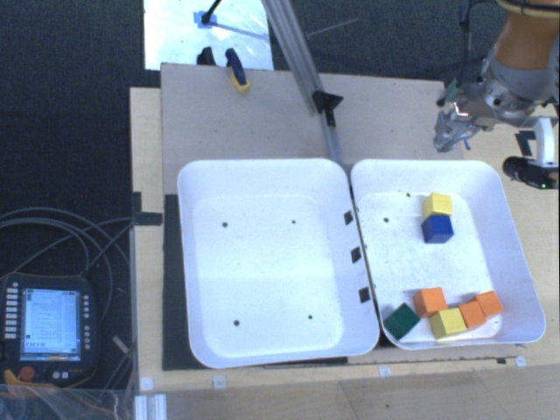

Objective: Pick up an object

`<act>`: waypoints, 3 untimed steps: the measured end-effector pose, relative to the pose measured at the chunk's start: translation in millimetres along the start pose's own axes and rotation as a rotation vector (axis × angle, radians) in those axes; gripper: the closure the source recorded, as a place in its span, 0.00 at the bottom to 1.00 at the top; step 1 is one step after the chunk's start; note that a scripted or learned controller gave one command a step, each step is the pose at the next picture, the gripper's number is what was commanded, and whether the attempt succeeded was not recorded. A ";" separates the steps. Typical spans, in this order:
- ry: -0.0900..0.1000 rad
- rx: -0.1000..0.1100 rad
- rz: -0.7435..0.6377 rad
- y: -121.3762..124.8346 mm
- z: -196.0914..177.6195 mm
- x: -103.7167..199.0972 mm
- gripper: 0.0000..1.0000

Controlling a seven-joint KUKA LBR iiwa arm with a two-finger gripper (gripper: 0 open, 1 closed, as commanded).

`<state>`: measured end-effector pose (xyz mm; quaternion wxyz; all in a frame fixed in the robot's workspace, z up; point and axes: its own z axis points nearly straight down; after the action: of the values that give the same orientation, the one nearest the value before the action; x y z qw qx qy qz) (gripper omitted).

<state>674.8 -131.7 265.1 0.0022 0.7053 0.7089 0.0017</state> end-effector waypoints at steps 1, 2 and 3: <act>0.002 0.003 -0.004 -24.4 -7.2 43.0 1.00; 0.002 0.006 -0.004 -48.4 -9.9 84.0 1.00; 0.003 0.009 -0.003 -88.9 4.4 124.0 1.00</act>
<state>585.3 -8.2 260.1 -0.0017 0.7041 0.7101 -0.0004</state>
